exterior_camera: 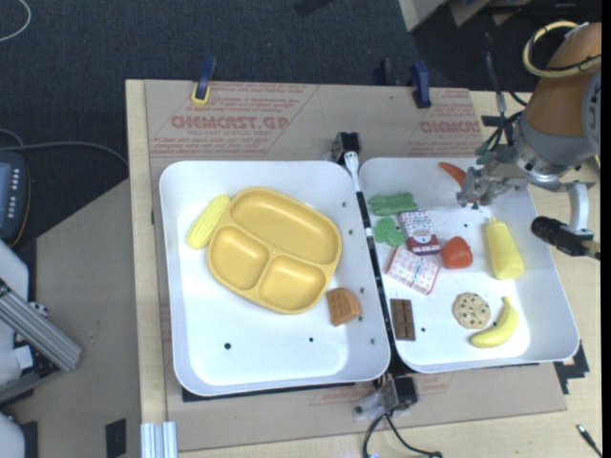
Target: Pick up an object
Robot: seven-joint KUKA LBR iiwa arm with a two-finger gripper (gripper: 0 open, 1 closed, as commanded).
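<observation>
I am looking down on a cardboard-topped bench [286,113] over dark carpet, with two shallow white bins side by side.

Nearest me, the left white bin [258,361] has a broad bare floor along its front edge, open room for moving. The right white bin [535,346] is tighter: a curved yellow toy banana [496,327] lies against its front right rim, just right of a round chocolate-chip cookie [471,309], and a dark brown chocolate bar [402,318] sits by the shared wall.

Farther back, a brown bread slice [344,305] sits just beside the yellow three-compartment plastic plate [275,248], and a yellow corn cob [208,221] touches the plate's left rim. In the right bin, a pink-checked packet [412,269], a red and white carton [420,233], a red tomato-like piece [457,253], green leafy pieces [390,216] and a yellow block [502,248] crowd together.

Farthest, the two-finger gripper [474,191] hangs over the right bin's back edge, near an orange carrot-like piece [452,172]. Its fingers blur into the wrist; I cannot tell whether they stand apart or together.
</observation>
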